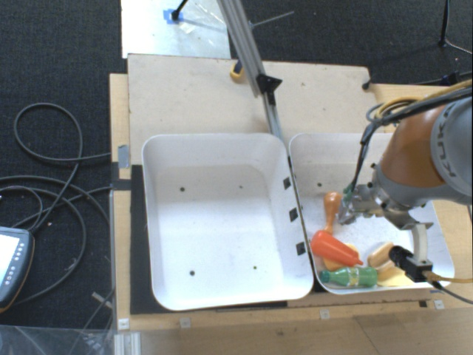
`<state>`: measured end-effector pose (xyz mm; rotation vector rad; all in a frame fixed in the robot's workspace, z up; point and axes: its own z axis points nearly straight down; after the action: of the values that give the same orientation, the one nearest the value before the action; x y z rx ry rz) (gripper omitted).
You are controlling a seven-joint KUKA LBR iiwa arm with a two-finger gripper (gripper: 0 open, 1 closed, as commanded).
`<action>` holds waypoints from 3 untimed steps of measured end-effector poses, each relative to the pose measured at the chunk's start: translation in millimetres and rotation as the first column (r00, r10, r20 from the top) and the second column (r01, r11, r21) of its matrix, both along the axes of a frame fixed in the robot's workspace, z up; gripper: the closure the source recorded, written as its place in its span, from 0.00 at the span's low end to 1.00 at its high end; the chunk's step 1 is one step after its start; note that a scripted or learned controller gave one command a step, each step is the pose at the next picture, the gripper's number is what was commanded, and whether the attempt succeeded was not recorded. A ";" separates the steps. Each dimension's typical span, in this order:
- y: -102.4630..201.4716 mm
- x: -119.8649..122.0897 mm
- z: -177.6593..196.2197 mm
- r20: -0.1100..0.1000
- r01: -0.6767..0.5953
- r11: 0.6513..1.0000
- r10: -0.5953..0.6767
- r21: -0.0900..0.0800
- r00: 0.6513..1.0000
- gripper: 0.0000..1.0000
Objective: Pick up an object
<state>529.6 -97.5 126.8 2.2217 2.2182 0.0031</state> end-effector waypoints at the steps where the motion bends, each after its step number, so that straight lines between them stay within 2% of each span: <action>1: -5.6 2.7 62.7 0.005 -0.005 1.000 0.005 -0.002 1.000 1.00; 2: -6.0 4.6 114.9 0.005 -0.007 1.000 0.007 -0.001 1.000 1.00; 3: 42.7 14.8 104.8 -0.001 -0.011 1.000 0.011 0.002 1.000 1.00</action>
<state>544.5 -54.9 231.6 2.2110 2.2318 0.0035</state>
